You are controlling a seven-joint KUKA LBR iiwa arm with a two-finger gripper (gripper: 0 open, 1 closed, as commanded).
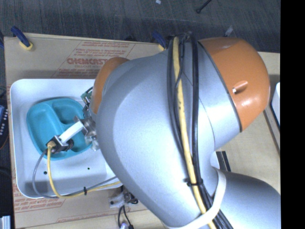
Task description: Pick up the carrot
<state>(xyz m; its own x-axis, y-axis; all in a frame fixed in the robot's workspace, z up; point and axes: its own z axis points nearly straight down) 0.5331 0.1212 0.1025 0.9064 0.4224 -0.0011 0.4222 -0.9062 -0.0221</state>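
Arm (157, 142) reaches in from the right and covers most of the bench, including the right part of the left bin (19, 128). There are orange sections on the arm: one large at the far right (238, 85), one smaller above the wrist (107, 75).

The gripper (89, 128) hangs over the middle of the left bin, at the right edge of a blue divided plate (45, 120). Open or closed: cannot tell, the wrist hides it.

The plate lies flat on the bin floor, toward the left wall, between the far and near walls.

Carrot: position cannot be told, as the arm hides much of the bin.

A cardboard sheet with red print (71, 56) lies under the bin. Two blue clamps sit on its far edge, one at the left corner (21, 37) and one further right (159, 38). A sliver of the right bin (275, 97) shows past the arm.
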